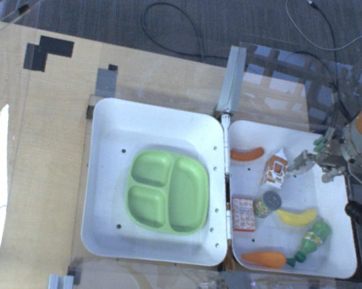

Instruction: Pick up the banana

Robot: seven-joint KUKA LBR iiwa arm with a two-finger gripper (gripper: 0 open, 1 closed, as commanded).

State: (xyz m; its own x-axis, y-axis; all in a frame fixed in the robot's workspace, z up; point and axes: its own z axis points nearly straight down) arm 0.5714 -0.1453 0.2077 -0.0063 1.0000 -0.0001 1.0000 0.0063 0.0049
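Bare bin floor lies open right of the banana (297, 217), while a can (267, 203) crowds its left end and a green bottle (310, 242) sits just below.

No lettering can be read. The small carton (274, 170) and the flat red-and-white packet (242, 214) in the right bin (345, 266) carry print, but it is too small to make out.

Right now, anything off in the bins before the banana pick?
Nothing looks spilled or damaged. The green bottle lies on its side just below the banana, and a can crowds the banana's left end. The divided green plate sits flat in the left bin.
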